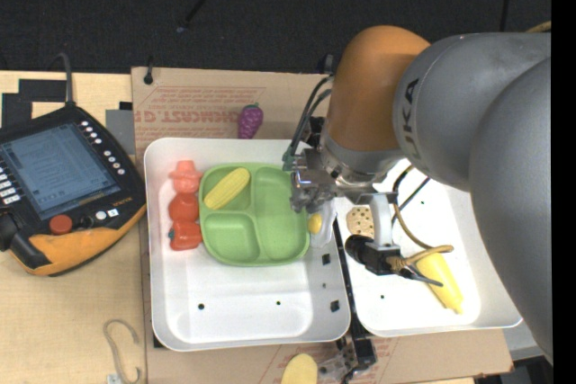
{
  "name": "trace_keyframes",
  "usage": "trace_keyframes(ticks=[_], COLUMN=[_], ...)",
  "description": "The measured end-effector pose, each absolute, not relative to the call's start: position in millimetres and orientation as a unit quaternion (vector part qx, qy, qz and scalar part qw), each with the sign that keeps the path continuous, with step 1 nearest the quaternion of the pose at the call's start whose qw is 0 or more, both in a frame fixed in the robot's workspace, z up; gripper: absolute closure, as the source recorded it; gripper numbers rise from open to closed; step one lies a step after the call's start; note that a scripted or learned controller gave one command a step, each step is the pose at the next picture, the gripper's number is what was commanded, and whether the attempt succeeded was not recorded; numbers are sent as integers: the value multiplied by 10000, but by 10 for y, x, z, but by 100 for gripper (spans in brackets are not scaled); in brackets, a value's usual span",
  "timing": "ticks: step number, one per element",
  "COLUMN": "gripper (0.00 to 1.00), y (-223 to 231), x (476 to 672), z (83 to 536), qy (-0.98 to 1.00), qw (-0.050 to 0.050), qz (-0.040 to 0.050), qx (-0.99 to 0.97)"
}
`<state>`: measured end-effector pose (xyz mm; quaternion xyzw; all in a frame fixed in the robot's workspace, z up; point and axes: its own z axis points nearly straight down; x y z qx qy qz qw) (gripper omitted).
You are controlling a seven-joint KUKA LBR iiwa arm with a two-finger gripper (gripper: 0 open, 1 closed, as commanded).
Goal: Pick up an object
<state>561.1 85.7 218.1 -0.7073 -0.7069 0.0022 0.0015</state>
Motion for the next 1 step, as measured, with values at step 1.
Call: trace_keyframes(ticks=[1], gripper=[100], y=[896], x=[5650], z=[2171], qy=[-7067], qw=[9], qz=[11], qx=[-7075])
